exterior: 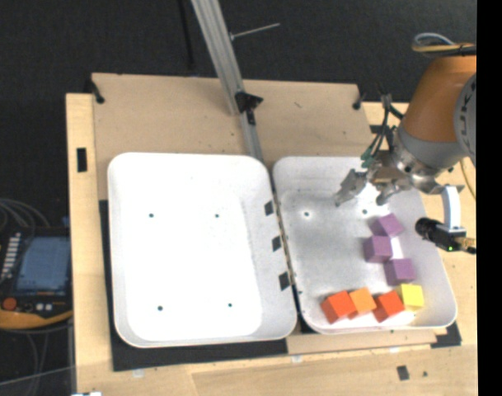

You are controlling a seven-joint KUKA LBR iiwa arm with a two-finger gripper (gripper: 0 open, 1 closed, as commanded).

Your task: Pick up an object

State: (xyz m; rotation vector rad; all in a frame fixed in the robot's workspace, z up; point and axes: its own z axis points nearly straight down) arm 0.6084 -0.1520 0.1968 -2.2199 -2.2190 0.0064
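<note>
we look down on a wooden bench (193, 106) bearing two shallow white bins side by side. the left bin (193, 246) shows its bare white floor with a few small dark dots. the right bin (325, 246) carries all the blocks, gathered toward its near and right parts.

we count three purple blocks in a loose column: one purple block (390, 225) uppermost, a second purple block (378, 248) just below and a little left of it, touching or nearly so, and a third purple block (401, 270) lower and to the right. along the near wall sits a row — an orange-red block (340, 306) at the left, an orange block (363, 300) touching it, then a red block (389, 305), and a yellow block (412, 294) at the right end, just under the third purple one.

the arm comes in from the right, its orange band (436, 97) above the grey wrist. the gripper (368, 188) hangs over the far part of the right bin, above and a little left of the uppermost purple block. its two fingers stand spread apart — nothing lies between them, and they appear clear of every block.

a slanted metal pole (222, 52) runs from the top down to the gap between the bins.
</note>
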